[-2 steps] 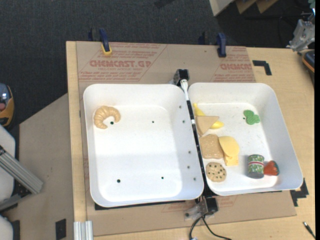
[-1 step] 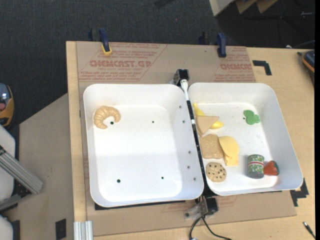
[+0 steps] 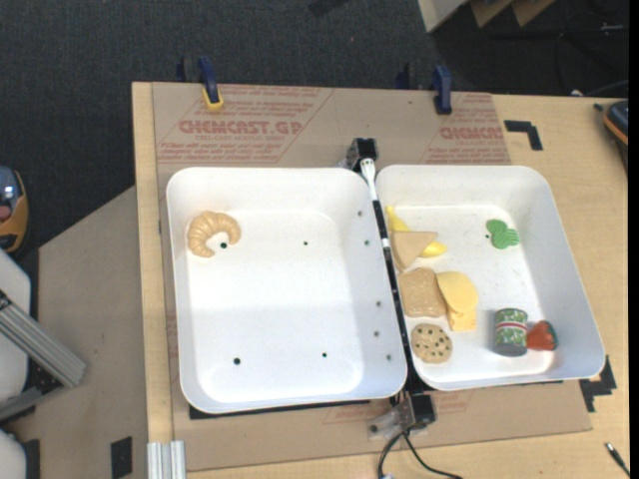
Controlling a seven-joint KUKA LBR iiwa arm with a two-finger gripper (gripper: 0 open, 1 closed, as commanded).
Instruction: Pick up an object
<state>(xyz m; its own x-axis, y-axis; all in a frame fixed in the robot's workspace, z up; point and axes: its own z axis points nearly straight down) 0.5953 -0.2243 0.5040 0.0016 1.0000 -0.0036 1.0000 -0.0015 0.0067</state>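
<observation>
Two shallow white bins sit side by side on a brown cardboard-covered counter [image 3: 300, 118]. The left bin [image 3: 280, 367] holds a single croissant [image 3: 212, 233] near its upper left corner, well apart from every wall but the left one, with broad bare floor around it. The right bin [image 3: 559, 267] carries the crowd: a yellow wedge [image 3: 397, 221] and a tan wedge [image 3: 413, 247] lie just beside the shared middle wall, a slice of bread [image 3: 420, 292] touches a yellow cheese block [image 3: 458, 299] below them, and a chocolate-chip cookie [image 3: 431, 343] lies near the lower left corner. A green and red can [image 3: 509, 331] stands upright near the lower right, with a small red item [image 3: 541, 336] touching it; what that item is cannot be made out. A small green piece [image 3: 502, 235] lies alone toward the upper right, with open floor around it. A black strip [image 3: 377, 238] runs along the seam between the bins. Two blue clamps [image 3: 208, 76] grip the far edge of the counter. The arm's hand is not in the picture, so its state cannot be told.
</observation>
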